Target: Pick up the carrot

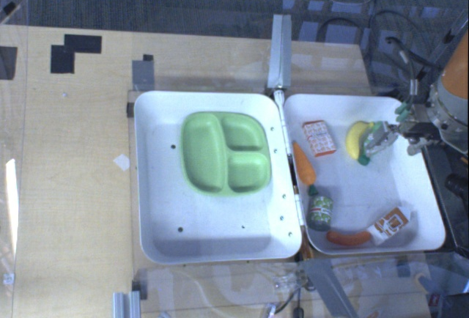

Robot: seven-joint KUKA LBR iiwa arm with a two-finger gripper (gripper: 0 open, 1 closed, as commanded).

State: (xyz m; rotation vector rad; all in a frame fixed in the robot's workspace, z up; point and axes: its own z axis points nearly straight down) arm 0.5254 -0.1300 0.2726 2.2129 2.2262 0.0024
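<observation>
Sausage [349, 238] at the right bin's [432, 225] near wall, carrot [304, 165] along its left wall, gripper [375, 142] poised beside the banana [356, 139], its opening indiscernible, carrot ungrasped.

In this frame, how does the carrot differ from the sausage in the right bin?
The carrot is orange with a green top end; the sausage is reddish brown throughout. The carrot lies along the bin's left wall, pointing up and down the view; the sausage lies crosswise near the front wall. The carrot tapers, while the sausage is even in thickness. Both lie flat in the right bin, apart from the gripper.
</observation>
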